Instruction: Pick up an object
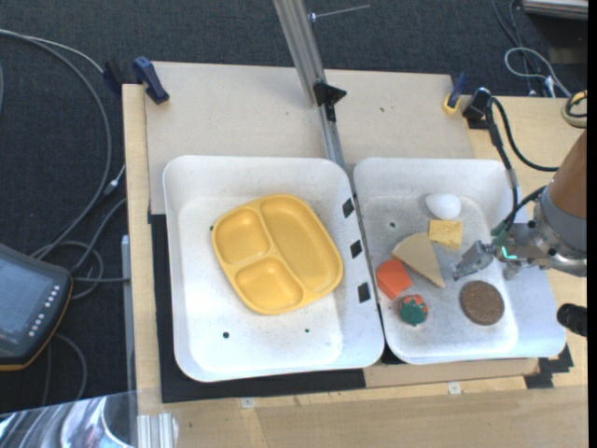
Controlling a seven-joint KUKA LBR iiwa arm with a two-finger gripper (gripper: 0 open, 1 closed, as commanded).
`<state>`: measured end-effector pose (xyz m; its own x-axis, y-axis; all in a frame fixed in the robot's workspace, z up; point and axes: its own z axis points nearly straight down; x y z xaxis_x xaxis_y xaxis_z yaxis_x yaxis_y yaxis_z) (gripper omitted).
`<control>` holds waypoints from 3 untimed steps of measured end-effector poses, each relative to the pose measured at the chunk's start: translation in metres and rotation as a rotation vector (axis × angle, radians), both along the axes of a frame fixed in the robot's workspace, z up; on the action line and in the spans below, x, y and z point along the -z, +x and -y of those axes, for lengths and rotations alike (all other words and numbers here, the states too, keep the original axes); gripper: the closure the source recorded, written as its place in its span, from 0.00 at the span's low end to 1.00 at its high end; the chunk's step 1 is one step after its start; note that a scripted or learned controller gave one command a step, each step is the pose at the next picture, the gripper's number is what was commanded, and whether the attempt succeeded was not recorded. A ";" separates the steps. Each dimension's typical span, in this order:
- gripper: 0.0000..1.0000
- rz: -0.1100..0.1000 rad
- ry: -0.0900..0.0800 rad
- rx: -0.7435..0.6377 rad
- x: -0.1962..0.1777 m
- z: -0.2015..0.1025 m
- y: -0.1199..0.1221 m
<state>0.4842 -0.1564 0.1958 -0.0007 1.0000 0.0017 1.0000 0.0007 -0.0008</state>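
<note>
A pale worktop (233, 110) carries two shallow white bins side by side, the left bin (187, 343) and the right bin (392, 343) touching along their inner edges, where small black clips (354, 248) sit. A slanted metal pole (298, 26) rises from the far side of the worktop above the seam between the bins, with a blue clamp (149, 77) at the far left corner and another clamp (455, 96) at the far right. Black cables (65, 147) trail over the dark floor at the left, near a dark handheld pendant (28, 315) at the left edge.
</note>
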 end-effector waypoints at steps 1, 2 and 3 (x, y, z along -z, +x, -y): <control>0.00 -0.007 0.002 0.001 0.057 0.007 -0.006; 0.00 0.004 -0.002 0.001 0.102 0.008 -0.005; 1.00 0.010 -0.004 0.000 0.089 0.008 -0.003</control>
